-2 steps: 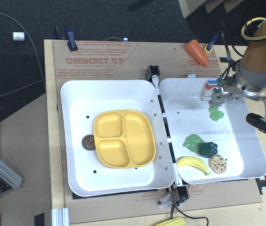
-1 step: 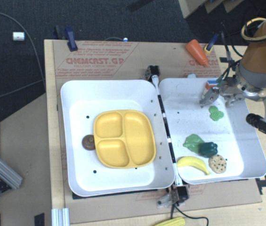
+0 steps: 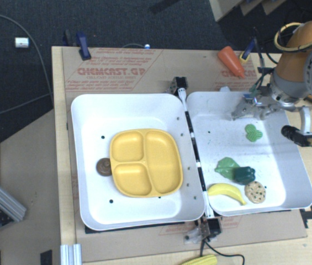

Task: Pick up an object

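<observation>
Right bin (image 3: 288,164): one banana (image 3: 227,192), one cookie (image 3: 255,191), perhaps three green pieces; jaws (image 3: 253,110) state unclear.

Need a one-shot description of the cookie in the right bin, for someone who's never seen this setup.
Look in the right-hand white bin, at its near edge. A cluster of toy food sits there; the cookie is at the cluster's right end, beside the banana and below the dark green pepper. It alone is round, tan and dark-speckled.

Bright, even overhead light washes out the white bins (image 3: 84,148), shadows stay soft, and fine detail is slightly blurred.
</observation>
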You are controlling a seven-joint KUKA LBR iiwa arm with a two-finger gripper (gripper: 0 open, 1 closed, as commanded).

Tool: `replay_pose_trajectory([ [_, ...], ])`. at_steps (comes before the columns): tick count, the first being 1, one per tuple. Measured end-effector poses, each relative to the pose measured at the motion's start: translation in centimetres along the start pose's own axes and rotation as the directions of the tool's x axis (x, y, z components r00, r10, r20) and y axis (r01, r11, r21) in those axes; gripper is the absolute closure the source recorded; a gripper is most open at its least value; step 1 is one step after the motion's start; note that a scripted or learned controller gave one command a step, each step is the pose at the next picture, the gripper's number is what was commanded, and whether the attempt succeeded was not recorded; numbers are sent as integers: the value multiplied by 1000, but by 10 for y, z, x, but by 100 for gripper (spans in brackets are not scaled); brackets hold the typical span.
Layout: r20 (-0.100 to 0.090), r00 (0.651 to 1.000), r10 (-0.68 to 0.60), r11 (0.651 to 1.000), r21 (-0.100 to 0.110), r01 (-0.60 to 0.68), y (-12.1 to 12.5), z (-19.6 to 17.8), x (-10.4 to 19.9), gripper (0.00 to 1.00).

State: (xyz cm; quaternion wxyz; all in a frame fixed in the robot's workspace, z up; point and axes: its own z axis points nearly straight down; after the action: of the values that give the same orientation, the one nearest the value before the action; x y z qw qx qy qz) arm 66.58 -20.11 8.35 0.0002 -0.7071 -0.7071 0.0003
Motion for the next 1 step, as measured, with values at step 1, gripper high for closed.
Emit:
replay_pose_trajectory([
  [1, 0, 1000, 0, 1000, 0, 0, -36, -11, -10, 0],
])
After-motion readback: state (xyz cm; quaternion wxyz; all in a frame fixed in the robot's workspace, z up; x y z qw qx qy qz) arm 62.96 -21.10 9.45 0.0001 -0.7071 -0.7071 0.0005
